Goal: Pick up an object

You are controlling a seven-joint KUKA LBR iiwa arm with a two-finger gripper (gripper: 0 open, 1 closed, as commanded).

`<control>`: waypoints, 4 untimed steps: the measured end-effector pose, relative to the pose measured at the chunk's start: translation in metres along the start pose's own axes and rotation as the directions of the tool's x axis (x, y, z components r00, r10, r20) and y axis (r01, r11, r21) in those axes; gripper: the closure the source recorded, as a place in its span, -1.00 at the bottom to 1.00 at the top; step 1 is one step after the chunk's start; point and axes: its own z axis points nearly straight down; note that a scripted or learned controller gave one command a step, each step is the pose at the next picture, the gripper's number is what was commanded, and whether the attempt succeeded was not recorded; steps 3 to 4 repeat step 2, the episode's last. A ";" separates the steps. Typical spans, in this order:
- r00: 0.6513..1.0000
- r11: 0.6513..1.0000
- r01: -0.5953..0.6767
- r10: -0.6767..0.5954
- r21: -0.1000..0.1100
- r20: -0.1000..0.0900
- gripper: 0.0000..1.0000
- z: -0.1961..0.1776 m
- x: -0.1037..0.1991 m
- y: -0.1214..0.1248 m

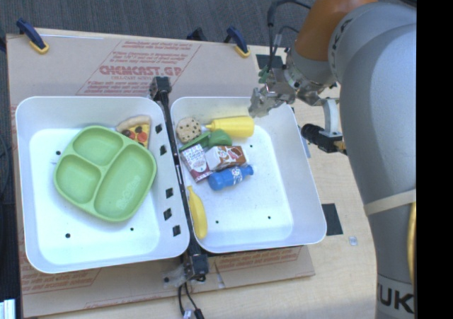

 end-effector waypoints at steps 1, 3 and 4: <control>1.000 1.000 0.000 0.000 -0.002 0.001 -1.00 -0.001 0.000 0.001; 1.000 1.000 -0.001 0.001 0.001 0.000 -1.00 0.058 -0.002 -0.054; 1.000 1.000 -0.001 0.001 0.001 0.000 -1.00 0.058 -0.002 -0.054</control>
